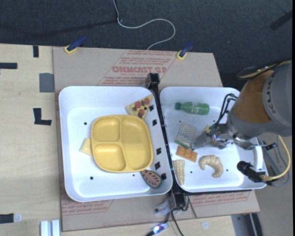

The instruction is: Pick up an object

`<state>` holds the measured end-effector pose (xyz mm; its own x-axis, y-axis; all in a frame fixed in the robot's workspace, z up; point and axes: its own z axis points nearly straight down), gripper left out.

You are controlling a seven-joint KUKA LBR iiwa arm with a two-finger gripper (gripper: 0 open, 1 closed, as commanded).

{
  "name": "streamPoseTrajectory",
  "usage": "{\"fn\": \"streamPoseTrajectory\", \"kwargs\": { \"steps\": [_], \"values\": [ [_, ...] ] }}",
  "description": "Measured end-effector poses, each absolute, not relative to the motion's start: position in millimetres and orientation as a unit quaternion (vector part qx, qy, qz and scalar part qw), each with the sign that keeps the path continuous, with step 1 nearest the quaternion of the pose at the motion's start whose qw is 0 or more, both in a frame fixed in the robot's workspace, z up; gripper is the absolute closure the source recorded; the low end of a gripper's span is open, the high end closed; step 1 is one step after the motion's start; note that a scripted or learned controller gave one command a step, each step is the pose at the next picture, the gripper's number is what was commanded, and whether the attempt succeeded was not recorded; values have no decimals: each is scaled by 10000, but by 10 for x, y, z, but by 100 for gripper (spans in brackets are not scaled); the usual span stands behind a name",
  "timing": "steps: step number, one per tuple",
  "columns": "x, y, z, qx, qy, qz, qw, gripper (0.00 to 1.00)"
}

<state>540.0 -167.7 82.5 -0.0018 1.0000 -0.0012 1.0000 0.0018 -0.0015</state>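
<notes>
The right bin (221, 94) holds a green bottle (192, 107) at the back, a grey-green checked sponge (185, 134) in the middle, an orange cracker (186, 154), a cream cone-shaped piece (179, 170) and a croissant (212, 164) near the front. My gripper (202, 140) reaches in from the right, low over the bin floor. Its tips sit just right of the sponge and above the croissant. Nothing shows between the fingers.
The left bin (71, 107) carries a yellow divided plate (121, 143), a pizza slice (140, 107) at its back right, a yellow wedge (86, 146) at its left and a watermelon slice (152, 178) at the front. A black divider (159, 132) separates the bins.
</notes>
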Motion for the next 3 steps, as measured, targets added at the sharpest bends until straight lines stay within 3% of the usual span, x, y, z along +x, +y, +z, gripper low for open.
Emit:
{"fn": "streamPoseTrajectory", "kwargs": {
  "steps": [1, 3],
  "values": [
    [5409, -1681, 952, -7065, -7077, 4, -12, 100],
    [5448, -1855, 2072, -7066, -7076, -8, -23, 100]
  ]
}}
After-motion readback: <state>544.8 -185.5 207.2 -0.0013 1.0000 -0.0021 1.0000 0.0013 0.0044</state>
